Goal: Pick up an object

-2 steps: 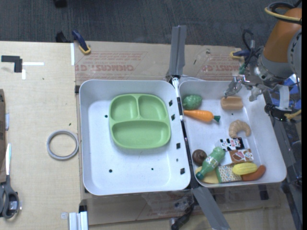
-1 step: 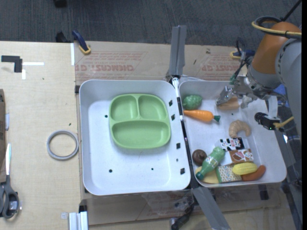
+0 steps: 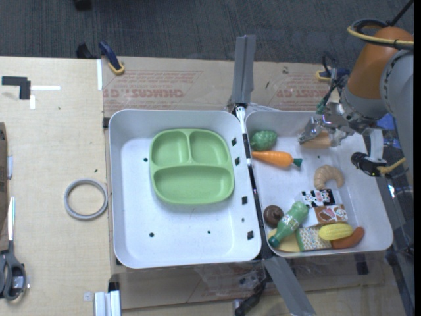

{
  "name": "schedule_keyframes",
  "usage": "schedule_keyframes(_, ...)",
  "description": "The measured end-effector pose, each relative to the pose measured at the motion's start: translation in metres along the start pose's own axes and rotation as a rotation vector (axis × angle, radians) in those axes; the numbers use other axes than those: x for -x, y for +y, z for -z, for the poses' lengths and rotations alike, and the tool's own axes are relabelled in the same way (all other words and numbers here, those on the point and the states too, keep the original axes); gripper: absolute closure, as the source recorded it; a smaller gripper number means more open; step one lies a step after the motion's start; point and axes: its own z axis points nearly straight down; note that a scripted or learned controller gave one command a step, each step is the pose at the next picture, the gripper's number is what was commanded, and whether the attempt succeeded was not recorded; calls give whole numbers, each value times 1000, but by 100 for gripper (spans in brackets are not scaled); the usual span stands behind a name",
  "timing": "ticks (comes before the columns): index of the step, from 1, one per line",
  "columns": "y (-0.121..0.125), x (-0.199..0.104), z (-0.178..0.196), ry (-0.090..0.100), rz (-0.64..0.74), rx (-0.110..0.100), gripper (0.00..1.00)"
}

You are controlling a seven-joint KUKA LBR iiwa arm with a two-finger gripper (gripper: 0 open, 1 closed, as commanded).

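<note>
The right bin holds several toy foods: a green leafy piece, an orange carrot, a tan croissant, a green bottle, a brown round piece, a yellow corn piece and a red-orange sausage. My gripper is low over the back of this bin, right of the green piece and above the croissant. A small tan thing lies just under it. I cannot tell whether anything is gripped.
The left bin bears a green divided plate. On the bench to the left lie a tape ring and scissors. A blue clamp sits at the back, on the cardboard's edge. A metal bar rises behind the bins.
</note>
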Motion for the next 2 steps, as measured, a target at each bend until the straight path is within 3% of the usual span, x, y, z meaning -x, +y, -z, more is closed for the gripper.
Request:
schedule_keyframes(1, -9, -48, -9, 3, 181, 0, 100)
schedule_keyframes(2, -6, -48, -9, 3, 416, -3, 100)
